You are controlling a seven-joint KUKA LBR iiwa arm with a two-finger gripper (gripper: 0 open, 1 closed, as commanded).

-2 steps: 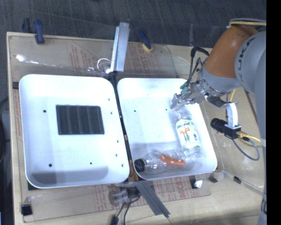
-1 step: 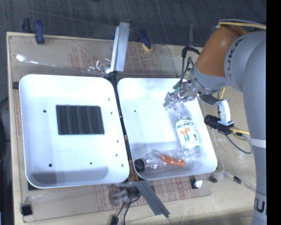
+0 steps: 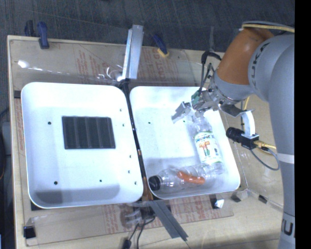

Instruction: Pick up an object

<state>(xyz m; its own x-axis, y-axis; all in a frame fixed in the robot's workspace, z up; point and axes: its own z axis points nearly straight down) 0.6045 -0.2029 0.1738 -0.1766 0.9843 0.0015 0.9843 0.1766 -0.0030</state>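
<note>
My gripper [image 3: 191, 109] hangs over the upper middle of the right bin [image 3: 160, 102], directly above the top end of a clear plastic bottle [image 3: 207, 145] with a white, green and orange label. That bottle lies lengthwise along the bin's right side. A second clear bottle [image 3: 184, 178] with a black cap lies across the bin's near edge, with something orange showing in it. The two bottles touch at the near right corner. A dark grey ridged rectangular slab [image 3: 88, 132] lies flat in the left bin [image 3: 41, 165].
The grey arm with its orange band [image 3: 243, 53] comes in from the upper right, over the right bin's far corner. A metal rail [image 3: 132, 51] stands behind the divide between the bins. Blue clamps [image 3: 42, 35] hold the bench's far edge.
</note>
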